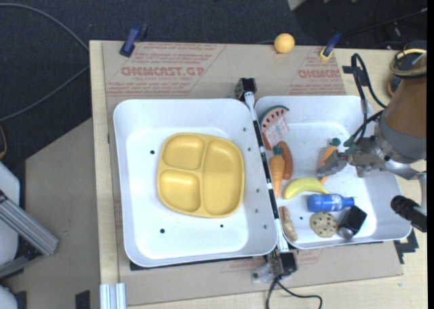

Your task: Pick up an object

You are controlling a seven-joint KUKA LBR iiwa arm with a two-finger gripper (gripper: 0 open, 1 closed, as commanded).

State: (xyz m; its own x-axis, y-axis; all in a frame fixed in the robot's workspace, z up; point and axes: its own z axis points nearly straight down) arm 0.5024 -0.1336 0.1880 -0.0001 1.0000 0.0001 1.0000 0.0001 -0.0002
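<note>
The right bin [319,108] holds a watermelon slice [274,122], a carrot [277,169], a brown sausage [287,158], a banana [303,187], a blue bottle [329,202], a cookie [323,223], a black block [352,220] and a tan bread piece [288,223]. My gripper [333,162] reaches in from the right and sits low over the bin's middle, just above the banana's right end. A small orange piece with a green top [328,154] lies right at the gripper's tip. Whether it is gripped is hidden by the wrist.
A yellow divided plate [201,174] lies in the left bin [135,186]. On the bench behind the bins sit an orange ball [284,43] and two blue clamps [131,40] [330,45]. A black clip [245,87] joins the bins at the back.
</note>
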